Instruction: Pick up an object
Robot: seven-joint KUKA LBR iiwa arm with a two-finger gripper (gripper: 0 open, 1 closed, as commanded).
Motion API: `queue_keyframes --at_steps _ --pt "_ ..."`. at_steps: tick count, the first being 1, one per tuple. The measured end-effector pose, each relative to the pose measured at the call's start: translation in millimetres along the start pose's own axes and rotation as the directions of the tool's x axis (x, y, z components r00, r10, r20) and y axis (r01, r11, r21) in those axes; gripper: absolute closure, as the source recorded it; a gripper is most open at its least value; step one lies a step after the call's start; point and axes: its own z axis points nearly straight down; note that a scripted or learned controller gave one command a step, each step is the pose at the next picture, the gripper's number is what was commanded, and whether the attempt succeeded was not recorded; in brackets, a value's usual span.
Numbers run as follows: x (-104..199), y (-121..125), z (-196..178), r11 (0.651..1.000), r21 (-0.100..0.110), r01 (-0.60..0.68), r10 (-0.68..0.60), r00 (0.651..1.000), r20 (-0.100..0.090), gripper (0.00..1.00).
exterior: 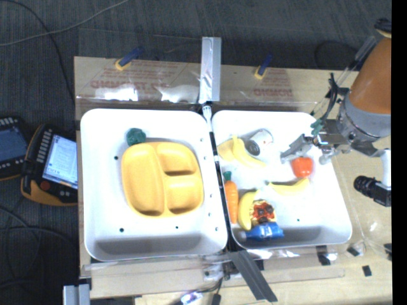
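Left bin (95,189): yellow divided tray (162,176) mid-frame, small dark green object (135,135) just beside its upper left corner, nothing being worked here. Right bin (337,215): carrot (231,199) along the left wall, yellow-and-white cup-like item (245,148) upper left, colourful toy on blue base (261,220) at the bottom, banana (287,187) centre, orange-red tomato-like object (303,166) just above its right end. Gripper (304,143) sits over the bin's upper right, right above that orange-red piece, nothing between the fingers; cannot tell if they're apart or together. Judgement: nothing picked yet, descent, close and lift all still to do
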Motion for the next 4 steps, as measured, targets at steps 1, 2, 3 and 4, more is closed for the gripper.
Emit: queue_keyframes --at_steps 1,2,3,4 --pt "-36.6 20.9 -73.8 0.986 -0.002 -0.168 0.168 0.986 0.003 0.0" --pt "53.1 43.2 5.2 1.0 0.0 -0.027 0.027 1.0 0.001 0.0" --pt "27.5 84.8 127.5 0.975 0.0 0.22 -0.22 0.975 0.001 0.0" --pt "33.0 68.8 179.4 0.989 -0.011 0.144 -0.144 0.99 0.005 0.0"
